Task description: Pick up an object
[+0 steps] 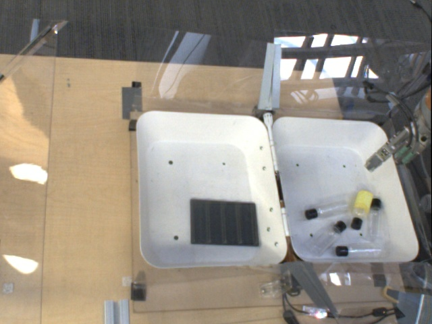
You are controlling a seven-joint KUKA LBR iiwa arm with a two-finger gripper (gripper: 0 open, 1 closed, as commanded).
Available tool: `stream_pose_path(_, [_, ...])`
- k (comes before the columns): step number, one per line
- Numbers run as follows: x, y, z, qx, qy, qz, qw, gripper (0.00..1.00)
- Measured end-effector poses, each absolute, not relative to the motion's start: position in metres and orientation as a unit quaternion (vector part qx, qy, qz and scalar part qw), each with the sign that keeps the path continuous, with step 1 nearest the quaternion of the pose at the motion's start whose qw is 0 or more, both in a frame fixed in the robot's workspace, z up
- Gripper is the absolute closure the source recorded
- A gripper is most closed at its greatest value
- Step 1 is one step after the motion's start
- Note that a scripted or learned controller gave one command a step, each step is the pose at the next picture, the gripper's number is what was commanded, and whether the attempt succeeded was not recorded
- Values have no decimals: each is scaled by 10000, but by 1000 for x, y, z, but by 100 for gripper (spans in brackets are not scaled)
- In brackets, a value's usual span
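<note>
1. Two shallow white plastic bins with rounded corners are sitting side by side on a light wooden bench: the left bin [202, 130] and the right bin [324, 137], their inner rims almost touching.
2. The left bin is holding one thing: a dark grey ribbed rectangular pad [224, 222], lying flat in the near part of the bin, closer to its right wall.
3. The right bin is holding several clear plastic tubes with black caps, gathered in its near right part. About four black caps are showing, though the clear bodies are hard to tell apart against the white floor.
4. One clear tube [325, 210] is lying with its black cap pointing left; another capped tube [356, 250] is lying close to the near wall.
5. One small yellow cylindrical cap-like piece [363, 202] is resting among the tubes, just beside the far end of the cluster; it is the only yellow thing.
6. The grey two-finger gripper [375, 160] is reaching in from the right, over the right side of the right bin, beyond the yellow piece and apart from it.
7. Nothing is showing between its tips; whether they are spread wide or drawn narrow, I cannot tell.
</note>
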State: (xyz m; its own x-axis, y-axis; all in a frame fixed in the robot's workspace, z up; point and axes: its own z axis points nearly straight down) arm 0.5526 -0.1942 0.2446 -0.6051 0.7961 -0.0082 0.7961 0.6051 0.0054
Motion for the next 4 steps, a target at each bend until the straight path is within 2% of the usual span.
stream_pose_path(1, [586, -110, 217, 4452, 8954, 16, 28, 100])
stream_pose_path(2, [568, -175, 207, 3246, 9458, 6, 50, 100])
stream_pose_path(3, [531, -205, 168, 1416, 9899, -1, 43, 100])
stream_pose_path(4, [546, -205, 193, -326, 9995, -6, 55, 100])
